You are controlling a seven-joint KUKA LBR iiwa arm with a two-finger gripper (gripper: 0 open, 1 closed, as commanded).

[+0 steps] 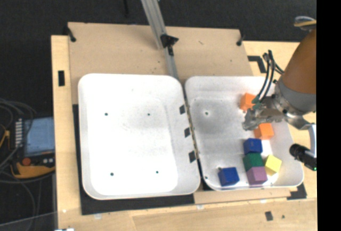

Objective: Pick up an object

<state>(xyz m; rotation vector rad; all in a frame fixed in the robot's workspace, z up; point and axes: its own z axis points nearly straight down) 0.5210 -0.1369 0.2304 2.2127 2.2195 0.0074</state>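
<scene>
Because all the small coloured foam-like blocks lie in the right-hand shallow white bin [213, 118], that is where the arm reaches; the task names no particular block, so any of them could serve. Two orange blocks sit nearest the hand [254, 117]: one orange cube [246, 100] just up and to the left of it, another orange cube [265, 130] just below it; the hand hovers between them, low over the bin floor, which suggests one of these two is the likely target. Whether the hand is open or closed I cannot tell, since its metal parts blur together from above, and nothing is seen clasped in it. Further toward the near rim the other blocks cluster: a blue cube [253, 145], a dark green cube [253, 160] touching it from below, a purple cube [257, 174] below that, a yellow cube [273, 164] just beside the green and purple ones, and a second blue cube [228, 176] apart to the left; packed so tightly, the cluster would likely be harder to grasp cleanly than the separate orange blocks. The left-hand white bin [133, 134] adjoins the right one on the wooden bench [122, 38]; the grey arm with its orange band [303, 70] comes in from the right.
</scene>
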